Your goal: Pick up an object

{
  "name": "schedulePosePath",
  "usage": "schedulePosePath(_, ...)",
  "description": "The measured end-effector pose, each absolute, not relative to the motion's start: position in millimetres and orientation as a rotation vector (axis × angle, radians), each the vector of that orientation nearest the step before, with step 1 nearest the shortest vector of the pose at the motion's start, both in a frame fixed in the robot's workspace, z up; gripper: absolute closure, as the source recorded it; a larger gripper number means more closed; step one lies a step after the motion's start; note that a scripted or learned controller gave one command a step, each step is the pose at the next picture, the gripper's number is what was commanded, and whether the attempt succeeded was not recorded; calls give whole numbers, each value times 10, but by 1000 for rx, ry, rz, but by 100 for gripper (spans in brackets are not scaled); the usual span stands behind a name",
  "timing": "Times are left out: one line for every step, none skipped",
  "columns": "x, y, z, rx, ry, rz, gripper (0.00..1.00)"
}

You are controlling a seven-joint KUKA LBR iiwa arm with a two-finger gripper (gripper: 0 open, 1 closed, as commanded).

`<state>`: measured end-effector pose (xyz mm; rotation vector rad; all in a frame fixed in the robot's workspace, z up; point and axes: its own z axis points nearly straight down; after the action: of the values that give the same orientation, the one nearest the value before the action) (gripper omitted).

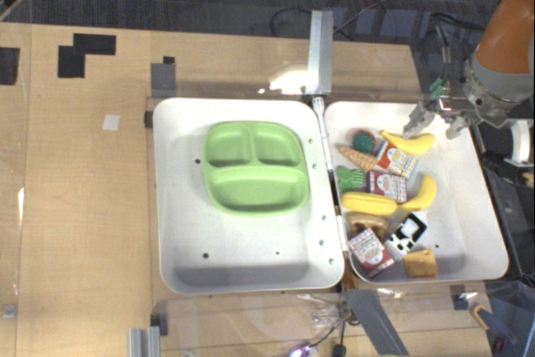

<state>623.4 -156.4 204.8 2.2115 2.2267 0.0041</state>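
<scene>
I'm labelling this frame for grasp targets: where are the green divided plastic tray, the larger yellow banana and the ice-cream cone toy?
Green divided plastic tray (pixel 251 188): camera view, large lower compartment.
Larger yellow banana (pixel 380 202): camera view, mid-body.
Ice-cream cone toy (pixel 355 157): camera view, cone's middle.

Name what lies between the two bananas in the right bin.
In the camera view, red-and-white cartons lie between the upper banana and the lower banana.

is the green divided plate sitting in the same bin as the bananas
No, the green three-compartment plastic plate lies in the left white bin, while the yellow bananas lie in the right white bin.
</scene>
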Motion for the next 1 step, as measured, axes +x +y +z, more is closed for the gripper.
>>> schedulePosePath(6298,-1622,1065,2174,2244,17,0)
